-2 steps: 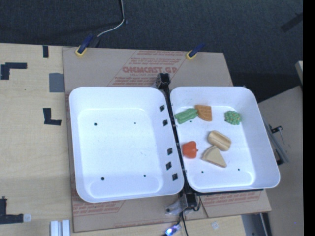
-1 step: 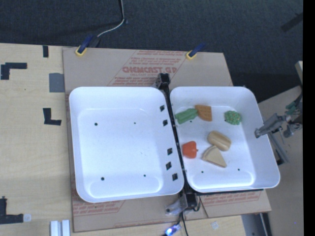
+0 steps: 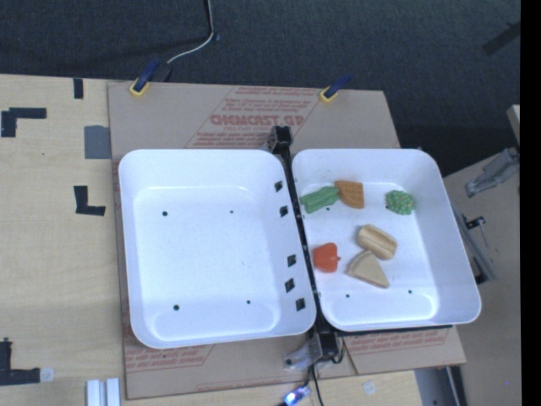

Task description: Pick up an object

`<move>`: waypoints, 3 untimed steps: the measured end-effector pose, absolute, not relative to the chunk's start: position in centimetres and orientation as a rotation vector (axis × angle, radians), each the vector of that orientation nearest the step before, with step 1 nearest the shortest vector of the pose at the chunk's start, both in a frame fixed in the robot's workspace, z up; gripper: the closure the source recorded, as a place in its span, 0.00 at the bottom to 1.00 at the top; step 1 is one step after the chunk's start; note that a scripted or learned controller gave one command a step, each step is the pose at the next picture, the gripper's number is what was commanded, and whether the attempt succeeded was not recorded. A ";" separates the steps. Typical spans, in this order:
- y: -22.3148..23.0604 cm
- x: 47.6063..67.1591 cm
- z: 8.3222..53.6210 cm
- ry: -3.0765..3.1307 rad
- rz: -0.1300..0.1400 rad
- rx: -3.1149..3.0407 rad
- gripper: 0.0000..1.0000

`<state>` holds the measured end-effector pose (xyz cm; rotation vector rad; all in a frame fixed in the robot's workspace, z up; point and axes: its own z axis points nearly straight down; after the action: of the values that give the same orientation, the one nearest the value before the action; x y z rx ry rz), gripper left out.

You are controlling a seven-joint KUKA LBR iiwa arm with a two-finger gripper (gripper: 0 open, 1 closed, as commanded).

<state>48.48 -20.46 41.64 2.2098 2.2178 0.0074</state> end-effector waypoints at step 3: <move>-22.4 48.4 54.1 2.215 0.006 2.211 0.00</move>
<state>48.41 -22.40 54.07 2.2112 2.2147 0.0059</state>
